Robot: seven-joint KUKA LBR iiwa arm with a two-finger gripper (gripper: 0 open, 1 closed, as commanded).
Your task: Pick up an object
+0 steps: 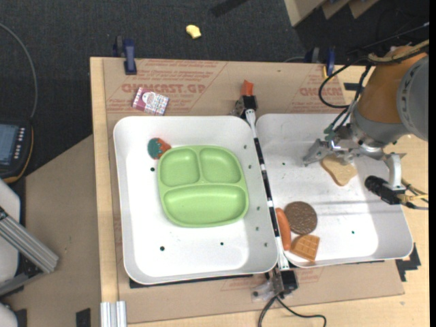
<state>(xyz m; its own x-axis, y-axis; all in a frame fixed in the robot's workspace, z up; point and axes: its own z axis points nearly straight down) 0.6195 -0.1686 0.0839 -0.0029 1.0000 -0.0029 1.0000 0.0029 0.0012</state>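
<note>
Toy bread slice (340, 172), tan and rounded, lies in the far part of the right bin (381, 247), and the gripper (332, 152) sits right over its far-left edge. Its metal fingers (315, 153) splay apart, one reaching left across the bin floor, the other down by the slice; nothing is clamped between them. The grey arm (392, 107) with its orange band comes in from the right above this bin.

Nearer in the same bin, close to the left wall, a brown round cookie (300, 217) rests just above a waffle-patterned orange square (306, 246). A slim orange carrot (283, 227) lies beside them along the divider (it touches or nearly touches the cookie's left side).

The left bin (139, 251) holds a green divided plate (202, 185) with three compartments, set toward the far half. A small red and green toy (159, 147) sits just off the plate's far-left corner, touching or almost touching its rim.

Beyond the left bin, on the cardboard bench top (109, 182), lies a small pink and white packet (150, 101). A yellow scrap (194, 30) rests on the dark floor farther away.
</note>
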